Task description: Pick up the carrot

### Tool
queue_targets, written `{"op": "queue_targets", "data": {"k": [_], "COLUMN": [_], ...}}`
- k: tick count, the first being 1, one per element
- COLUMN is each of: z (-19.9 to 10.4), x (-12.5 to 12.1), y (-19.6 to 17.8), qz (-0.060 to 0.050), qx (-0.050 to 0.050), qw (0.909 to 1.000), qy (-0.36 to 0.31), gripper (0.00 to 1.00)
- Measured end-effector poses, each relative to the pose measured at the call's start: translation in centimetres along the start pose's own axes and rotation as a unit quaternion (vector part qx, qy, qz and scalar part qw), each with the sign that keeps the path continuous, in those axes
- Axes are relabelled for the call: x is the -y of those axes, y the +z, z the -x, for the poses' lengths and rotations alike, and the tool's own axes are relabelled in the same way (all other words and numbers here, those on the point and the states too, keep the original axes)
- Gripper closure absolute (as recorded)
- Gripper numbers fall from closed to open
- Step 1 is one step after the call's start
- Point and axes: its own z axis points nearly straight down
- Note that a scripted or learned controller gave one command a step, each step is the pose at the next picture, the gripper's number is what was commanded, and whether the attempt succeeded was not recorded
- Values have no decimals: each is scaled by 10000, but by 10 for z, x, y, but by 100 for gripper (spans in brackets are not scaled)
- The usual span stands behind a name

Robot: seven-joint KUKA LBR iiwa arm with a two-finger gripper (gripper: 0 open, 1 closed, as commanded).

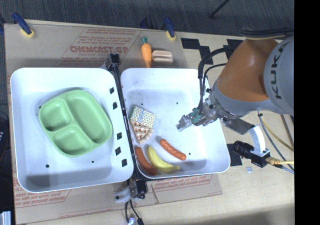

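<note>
The carrot [146, 54], orange with a green top, lies on the bench just behind the right bin's [165, 76] far rim, outside both bins. My gripper [186, 122] hangs low over the right bin's middle-right floor, well in front of and to the right of the carrot. The carrot is far from the gripper and untouched. The grey arm with its orange band [245, 76] comes in from the right above the bin's right wall.
A bun-like toy [162, 57] lies right beside the carrot. In the right bin sit a patterned waffle piece [141, 122], a red sausage [173, 149], a banana [160, 161] and a brown sausage [142, 160]. The left bin [30, 79] holds a green divided plate [75, 121].
</note>
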Motion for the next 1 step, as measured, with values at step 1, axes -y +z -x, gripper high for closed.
{"op": "queue_targets", "data": {"k": [1], "z": [-90], "x": [-23], "y": [49], "qz": [-13], "qx": [-8], "qw": [9994], "qy": [342], "gripper": [100]}}
